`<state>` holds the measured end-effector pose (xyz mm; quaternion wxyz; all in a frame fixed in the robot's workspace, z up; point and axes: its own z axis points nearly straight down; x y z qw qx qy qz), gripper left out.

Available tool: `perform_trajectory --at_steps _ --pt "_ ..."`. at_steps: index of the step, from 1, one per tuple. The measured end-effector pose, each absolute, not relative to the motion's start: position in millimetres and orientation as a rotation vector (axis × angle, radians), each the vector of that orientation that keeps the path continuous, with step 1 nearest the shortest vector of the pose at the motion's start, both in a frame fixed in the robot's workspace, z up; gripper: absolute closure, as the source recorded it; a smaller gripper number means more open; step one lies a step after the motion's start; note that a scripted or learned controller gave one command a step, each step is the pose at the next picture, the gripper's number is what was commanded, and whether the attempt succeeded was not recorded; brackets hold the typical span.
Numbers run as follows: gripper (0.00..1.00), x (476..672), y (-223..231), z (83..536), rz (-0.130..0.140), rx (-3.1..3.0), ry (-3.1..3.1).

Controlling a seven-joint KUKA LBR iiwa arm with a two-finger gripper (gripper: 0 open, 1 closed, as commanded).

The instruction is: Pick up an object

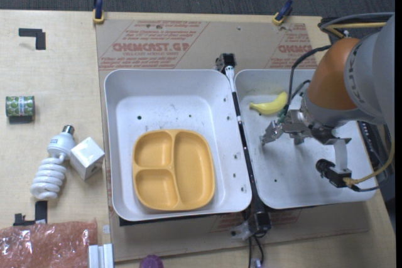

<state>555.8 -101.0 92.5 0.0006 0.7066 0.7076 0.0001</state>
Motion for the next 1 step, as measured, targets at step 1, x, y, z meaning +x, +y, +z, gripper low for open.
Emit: perform_trajectory --at_steps 1 --pt "1.0 556.5 -101.6 102.4 0.001 2.216 2.222"
